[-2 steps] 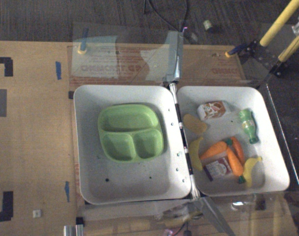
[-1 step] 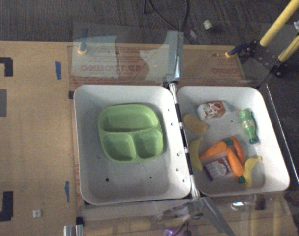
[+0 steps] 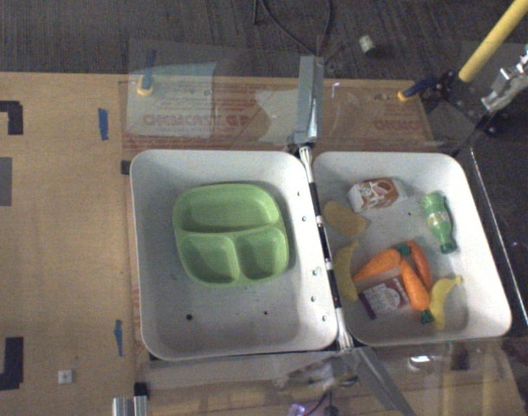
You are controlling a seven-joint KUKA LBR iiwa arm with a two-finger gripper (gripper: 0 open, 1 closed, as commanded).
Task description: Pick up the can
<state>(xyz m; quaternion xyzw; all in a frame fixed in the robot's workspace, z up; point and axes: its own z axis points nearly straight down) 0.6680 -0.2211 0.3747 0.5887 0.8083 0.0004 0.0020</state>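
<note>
Past the bench's [image 3: 55, 232] top right corner I see a yellow rod [image 3: 504, 26] meeting a dark bracket [image 3: 459, 92] with pale metal fittings [image 3: 506, 83]; whether that's robot hardware, I cannot tell.

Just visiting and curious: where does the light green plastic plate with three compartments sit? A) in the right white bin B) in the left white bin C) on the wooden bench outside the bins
B: the light green plastic divided plate lies flat inside the left white bin, apart from the toy food.
</note>
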